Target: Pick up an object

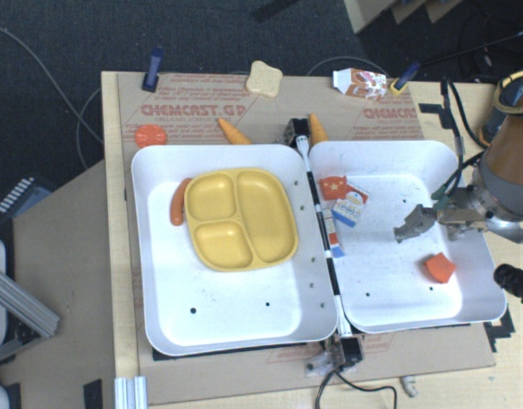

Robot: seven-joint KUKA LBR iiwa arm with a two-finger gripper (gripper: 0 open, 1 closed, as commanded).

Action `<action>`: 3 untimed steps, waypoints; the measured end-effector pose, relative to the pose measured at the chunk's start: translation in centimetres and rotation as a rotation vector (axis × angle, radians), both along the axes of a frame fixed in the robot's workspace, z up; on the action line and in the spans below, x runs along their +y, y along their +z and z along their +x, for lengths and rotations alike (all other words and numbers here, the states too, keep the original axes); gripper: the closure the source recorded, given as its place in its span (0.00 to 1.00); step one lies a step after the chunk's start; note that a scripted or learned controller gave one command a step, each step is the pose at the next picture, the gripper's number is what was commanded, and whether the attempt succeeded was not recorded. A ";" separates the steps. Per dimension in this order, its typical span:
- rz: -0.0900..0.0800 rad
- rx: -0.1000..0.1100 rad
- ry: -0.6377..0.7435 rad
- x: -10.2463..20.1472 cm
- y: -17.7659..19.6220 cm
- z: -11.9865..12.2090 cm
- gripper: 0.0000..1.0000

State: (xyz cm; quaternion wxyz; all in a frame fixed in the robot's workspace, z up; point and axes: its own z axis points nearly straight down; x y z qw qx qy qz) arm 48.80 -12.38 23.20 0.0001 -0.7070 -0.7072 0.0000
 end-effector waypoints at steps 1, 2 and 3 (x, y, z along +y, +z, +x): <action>-0.003 -0.003 -0.002 -8.7 3.0 2.8 0.00; 0.001 0.002 0.000 -9.6 -3.9 3.6 0.00; 0.001 0.002 -0.001 -8.6 -12.0 2.5 0.00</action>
